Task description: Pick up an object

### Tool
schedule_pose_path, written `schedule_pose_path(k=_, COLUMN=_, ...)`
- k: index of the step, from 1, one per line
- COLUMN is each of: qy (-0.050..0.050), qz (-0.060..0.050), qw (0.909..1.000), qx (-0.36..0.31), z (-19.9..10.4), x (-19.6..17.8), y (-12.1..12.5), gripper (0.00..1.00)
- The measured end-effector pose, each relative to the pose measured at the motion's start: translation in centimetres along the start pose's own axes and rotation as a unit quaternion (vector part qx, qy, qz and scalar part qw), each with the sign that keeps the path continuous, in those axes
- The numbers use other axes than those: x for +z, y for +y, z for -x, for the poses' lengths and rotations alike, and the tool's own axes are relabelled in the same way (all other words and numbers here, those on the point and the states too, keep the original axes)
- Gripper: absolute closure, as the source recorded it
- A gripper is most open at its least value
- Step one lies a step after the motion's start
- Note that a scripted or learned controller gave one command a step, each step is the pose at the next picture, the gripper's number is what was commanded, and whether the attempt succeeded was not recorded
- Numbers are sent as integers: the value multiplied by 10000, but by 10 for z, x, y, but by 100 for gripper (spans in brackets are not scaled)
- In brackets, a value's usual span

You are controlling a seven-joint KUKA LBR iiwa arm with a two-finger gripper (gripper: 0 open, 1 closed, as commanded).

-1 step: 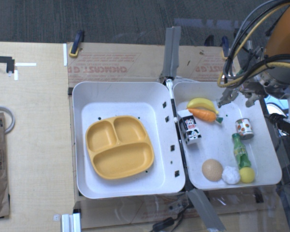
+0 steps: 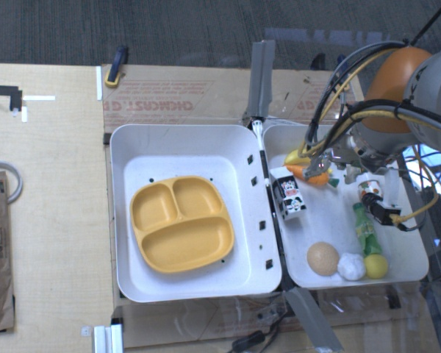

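Orange object (image 2: 313,172) in right bin (image 2: 408,267).

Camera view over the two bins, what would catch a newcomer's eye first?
The yellow divided plate comes first, lying alone in the left bin. Next is the grey arm with its orange band, reaching in from the right over the right bin. Along that bin's near edge sit a tan egg, a white ball and a yellow ball.
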State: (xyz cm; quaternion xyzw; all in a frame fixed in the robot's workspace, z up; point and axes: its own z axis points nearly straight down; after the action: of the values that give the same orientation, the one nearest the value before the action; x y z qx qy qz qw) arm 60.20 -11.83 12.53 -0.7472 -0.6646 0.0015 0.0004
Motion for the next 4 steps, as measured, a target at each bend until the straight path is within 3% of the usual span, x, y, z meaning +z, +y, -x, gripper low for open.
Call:
schedule_pose_path(k=1, qy=5, qz=89, qw=9834, qx=1812, z=-12, x=25, y=28, gripper=0)
schedule_pose_path(k=2, qy=-8, qz=111, qw=9835, qx=1804, z=-10, x=15, y=29, gripper=100)
schedule_pose_path(k=3, qy=-4, qz=4, qw=9903, qx=1390, z=-74, x=-121, y=18, gripper=100)
schedule_pose_path(k=4, qy=-3, qz=-1, qw=9921, qx=1253, z=5, x=-131, y=-12, gripper=100)
